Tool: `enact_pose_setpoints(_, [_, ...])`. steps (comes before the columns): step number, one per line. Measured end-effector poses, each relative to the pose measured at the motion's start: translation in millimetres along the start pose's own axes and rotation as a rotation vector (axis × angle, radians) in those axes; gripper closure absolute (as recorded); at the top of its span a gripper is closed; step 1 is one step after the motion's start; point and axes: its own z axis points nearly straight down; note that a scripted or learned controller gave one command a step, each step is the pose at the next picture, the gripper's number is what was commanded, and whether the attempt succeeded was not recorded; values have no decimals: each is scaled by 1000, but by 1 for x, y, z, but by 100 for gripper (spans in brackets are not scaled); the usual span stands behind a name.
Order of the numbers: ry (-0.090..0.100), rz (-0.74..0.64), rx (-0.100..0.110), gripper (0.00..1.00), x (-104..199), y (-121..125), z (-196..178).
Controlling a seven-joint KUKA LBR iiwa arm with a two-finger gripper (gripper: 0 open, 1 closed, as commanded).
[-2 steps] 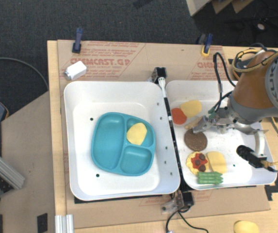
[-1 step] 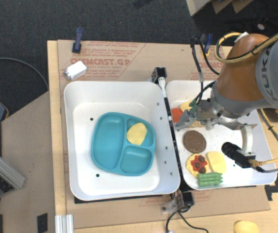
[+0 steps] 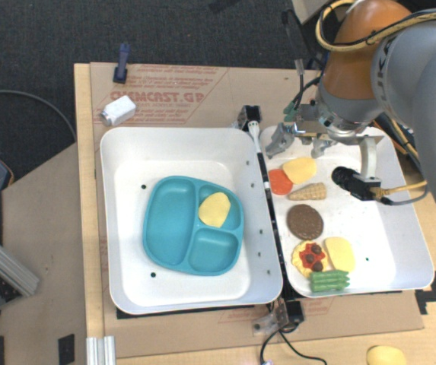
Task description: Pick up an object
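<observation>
While the gripper (image 3: 300, 137) hangs low over the far end of the right bin (image 3: 400, 242), whether it is released or clenched cannot be told. Just below it lie a yellow toy piece (image 3: 301, 169), an orange-red disc (image 3: 280, 182) and a waffle cone (image 3: 310, 192). The left bin (image 3: 126, 204) holds a teal divided tray (image 3: 173, 223).

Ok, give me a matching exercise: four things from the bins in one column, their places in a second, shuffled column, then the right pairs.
Things:
1. teal tray
2. brown round cookie
3. green beans
4. yellow piece on the tray

Places:
A. near the front edge of the right bin
B. in the tray's upper right compartment
C. in the left bin
D. in the middle of the right bin, below the cone-shaped piece

Pairs: 1-C, 2-D, 3-A, 4-B
</observation>
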Motion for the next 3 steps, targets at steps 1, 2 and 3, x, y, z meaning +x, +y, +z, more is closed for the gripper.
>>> enact_pose_setpoints(1, [0, 2, 5, 100, -1, -3, -11])
enact_pose_setpoints(2, [2, 5, 1, 100, -5, -60, -97])
enact_pose_setpoints(3, [4, -4, -2, 100, 57, -96, -190])
